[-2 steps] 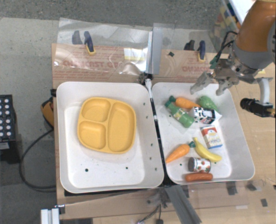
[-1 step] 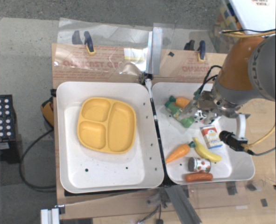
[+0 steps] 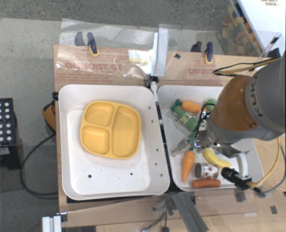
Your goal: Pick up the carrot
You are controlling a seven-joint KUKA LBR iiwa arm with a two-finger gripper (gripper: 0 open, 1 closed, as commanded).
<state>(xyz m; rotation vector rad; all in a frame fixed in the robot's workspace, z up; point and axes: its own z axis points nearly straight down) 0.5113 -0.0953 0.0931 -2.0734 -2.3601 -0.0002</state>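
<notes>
- In R bin [image 3: 191, 88] (view's R), front-L part: carrot [image 3: 188, 164]. Lies flat on bin floor, thick end toward back, tip toward front rim. Not lifted.
- Just behind carrot's thick end: gripper [image 3: 191, 144]. Hangs low over bin floor, v. close to carrot's top end; can't tell if touching. Open or closed: can't tell from this angle.
- Above gripper, reaching in from view's R: grey arm [image 3: 266, 98] w/ orange band [image 3: 232, 112]. Covers mid and R part of R bin.
- Just R of carrot: yellow banana [image 3: 216, 157], partly tucked under arm.
- Btw carrot's tip and banana: small printed can [image 3: 205, 170]. Sits close beside carrot; contact unclear.
- Along front rim, just below can: red sausage [image 3: 205, 183], lying lengthwise.
- Toward back of R bin: green bottle [image 3: 185, 116] on its side, and just behind it an orange item w/ green end [image 3: 191, 107]. Both apart from carrot, w/ gripper in between.
- In L bin [image 3: 75, 168]: yellow divided plate [image 3: 111, 129], three sections, face up, nearer back than front. Well apart from carrot, across the wall btw bins.
- Behind bins: bench [image 3: 109, 62] under clear plastic sheet, w/ blue clamp [image 3: 90, 41] at view's L and a second one at R.
</notes>
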